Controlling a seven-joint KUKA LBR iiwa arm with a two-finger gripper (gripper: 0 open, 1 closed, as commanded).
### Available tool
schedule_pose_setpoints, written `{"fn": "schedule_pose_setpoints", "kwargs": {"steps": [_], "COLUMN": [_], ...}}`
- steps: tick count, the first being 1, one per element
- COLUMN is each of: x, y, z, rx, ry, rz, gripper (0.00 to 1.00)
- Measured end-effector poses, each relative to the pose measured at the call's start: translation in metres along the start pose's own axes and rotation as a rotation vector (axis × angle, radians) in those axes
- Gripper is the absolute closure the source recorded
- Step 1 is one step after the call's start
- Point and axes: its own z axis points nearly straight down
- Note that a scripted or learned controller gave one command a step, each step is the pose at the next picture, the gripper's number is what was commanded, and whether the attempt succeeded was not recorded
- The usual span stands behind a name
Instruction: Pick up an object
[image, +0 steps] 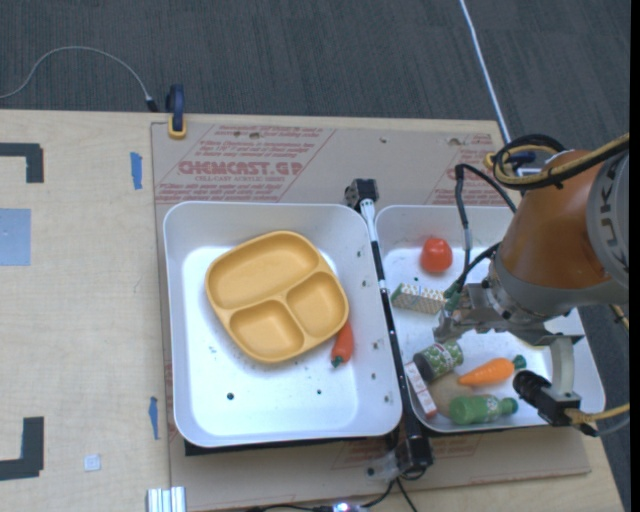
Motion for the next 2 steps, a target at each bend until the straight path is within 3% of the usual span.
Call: {"fn": "schedule_pose_setpoints", "kwargs": {"steps": [1, 2], "x": [-0.0004, -0.0004], "y": [-0.0001, -0.0002], "z": [0.0001, 0.0001], "rx": [0.0, 0.0], "ry": [0.0, 0.0], "rz": [0.001, 0.001], "gripper": [0.0, 0.0]}}
